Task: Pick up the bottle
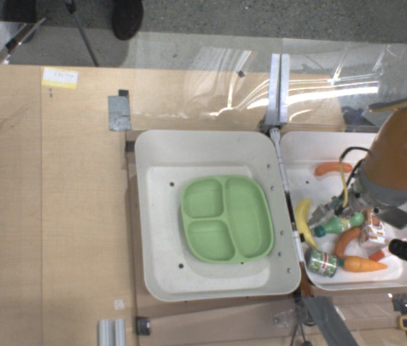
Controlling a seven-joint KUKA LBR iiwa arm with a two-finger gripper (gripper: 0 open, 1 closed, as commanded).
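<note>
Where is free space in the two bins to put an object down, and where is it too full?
Free: the left bin floor around the green tray, chiefly the strip left of it and the band behind it. The tray's three compartments are also bare. Crowded: the right bin near corner, where banana, green bottle, can and carrot lie under the arm.

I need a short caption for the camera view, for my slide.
KUKA arm lowers its gripper over a green bottle among toy food in the right bin.
</note>
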